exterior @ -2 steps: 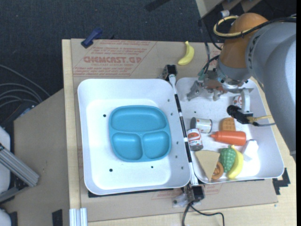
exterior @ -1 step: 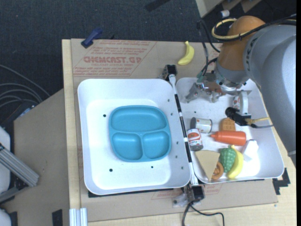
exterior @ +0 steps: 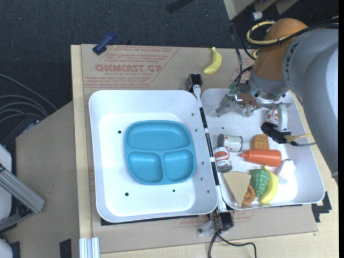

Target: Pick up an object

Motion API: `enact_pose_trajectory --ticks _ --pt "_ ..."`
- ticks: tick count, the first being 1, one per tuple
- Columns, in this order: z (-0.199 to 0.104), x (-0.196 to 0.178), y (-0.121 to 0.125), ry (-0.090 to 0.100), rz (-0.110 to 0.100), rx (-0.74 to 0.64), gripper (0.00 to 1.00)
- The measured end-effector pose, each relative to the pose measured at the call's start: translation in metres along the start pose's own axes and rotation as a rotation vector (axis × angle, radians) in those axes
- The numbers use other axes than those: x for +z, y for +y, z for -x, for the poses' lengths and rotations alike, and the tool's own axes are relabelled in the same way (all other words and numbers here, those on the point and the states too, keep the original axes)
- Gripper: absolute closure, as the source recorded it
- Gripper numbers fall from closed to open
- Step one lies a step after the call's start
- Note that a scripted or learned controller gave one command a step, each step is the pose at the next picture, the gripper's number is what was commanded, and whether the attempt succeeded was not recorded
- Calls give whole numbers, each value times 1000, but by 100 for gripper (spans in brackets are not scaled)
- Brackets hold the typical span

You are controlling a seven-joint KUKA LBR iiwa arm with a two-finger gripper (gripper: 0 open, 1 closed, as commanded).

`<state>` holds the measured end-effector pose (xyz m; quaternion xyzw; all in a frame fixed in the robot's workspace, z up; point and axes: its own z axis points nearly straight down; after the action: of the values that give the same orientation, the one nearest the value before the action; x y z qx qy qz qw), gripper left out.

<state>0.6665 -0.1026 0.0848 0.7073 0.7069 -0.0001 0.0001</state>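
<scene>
My gripper (exterior: pixel 236 109) hangs over the far end of the right bin (exterior: pixel 306 190), its metal fingers (exterior: pixel 222 110) spread open with nothing between them. Nearer in that bin lie a small white-and-red can (exterior: pixel 233 142), a second can (exterior: pixel 222 158), an orange carrot (exterior: pixel 263 156) and a brown biscuit (exterior: pixel 260 142). At the bin's near end are a tan wedge (exterior: pixel 235 184), a green bumpy toy (exterior: pixel 261 180), a yellow banana (exterior: pixel 272 188) and a white piece (exterior: pixel 287 171). A red-and-white item (exterior: pixel 274 116) peeks out from under the wrist.
The left bin (exterior: pixel 102 144) holds a blue divided plate (exterior: pixel 159 151). Another yellow banana (exterior: pixel 213 62) lies on the cardboard behind the bins, and a blue object (exterior: pixel 104 43) sits at its far left edge. The grey arm (exterior: pixel 317 69) covers the right bin's far right corner.
</scene>
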Motion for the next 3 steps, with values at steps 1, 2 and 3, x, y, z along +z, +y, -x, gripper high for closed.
enact_pose_trajectory --ticks 1,2,3 --pt "5 0 0 0 1 0 0" --pt "9 0 0 0 1 0 0" --pt "18 0 0 0 1 0 0"
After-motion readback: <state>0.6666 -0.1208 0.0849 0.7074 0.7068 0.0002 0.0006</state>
